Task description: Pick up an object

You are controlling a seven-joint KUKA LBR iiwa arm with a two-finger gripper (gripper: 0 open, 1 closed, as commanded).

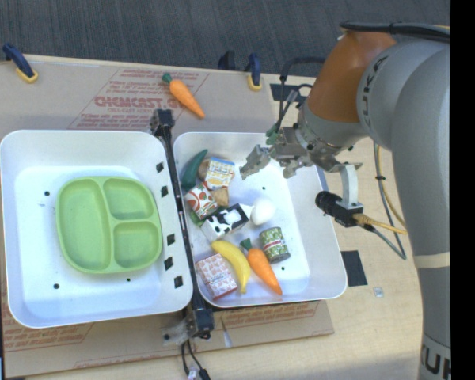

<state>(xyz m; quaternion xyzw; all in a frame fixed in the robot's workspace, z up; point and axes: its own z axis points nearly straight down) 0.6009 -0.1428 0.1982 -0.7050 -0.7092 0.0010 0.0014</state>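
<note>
- We are hovering the gripper [271, 163] over the right bin [321, 252], right of centre; its fingers are spreading apart, grasping nothing.
- We judge the approach underway; next we are needing to descend onto one object, perhaps the egg [262, 211].
- We are counting two bins, two carrots, one banana [233, 263].

Bench [103, 85]: two white bins [32, 153], loose carrot [187, 99].
</note>
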